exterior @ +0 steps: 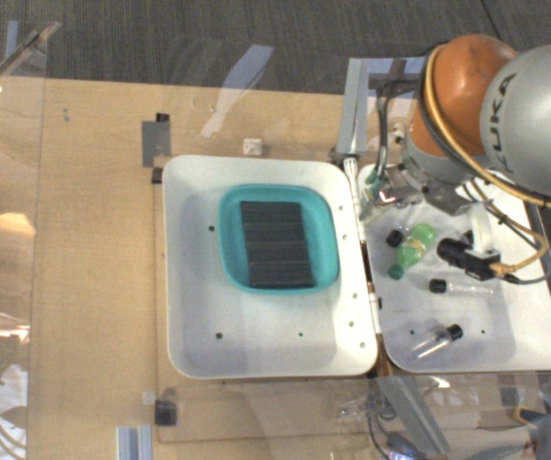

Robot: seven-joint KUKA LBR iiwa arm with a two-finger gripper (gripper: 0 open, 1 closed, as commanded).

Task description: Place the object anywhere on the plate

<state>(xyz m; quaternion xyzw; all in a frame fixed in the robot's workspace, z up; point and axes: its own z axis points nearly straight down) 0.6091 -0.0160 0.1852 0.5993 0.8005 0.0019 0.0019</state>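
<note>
**Pick stage: object lying in right bin, plate waiting in left**

While the arm (pixel 505 94) is hanging over the right bin (pixel 534 348), you are working the pick, as I judge it. The end effector (pixel 400 185) is sitting low at the bin's upper left corner; I cannot tell its state. The likely object, a green bottle (pixel 412 247), is lying on its side just below it, translucent, with a darker cap end. Descend squarely across its narrow body, avoiding the small vials (pixel 438 336) nearby. The teal plate (pixel 325 247), carrying a dark ribbed insert, is sitting in the left bin (pixel 198 314) on the worktop (pixel 74 257).
</note>
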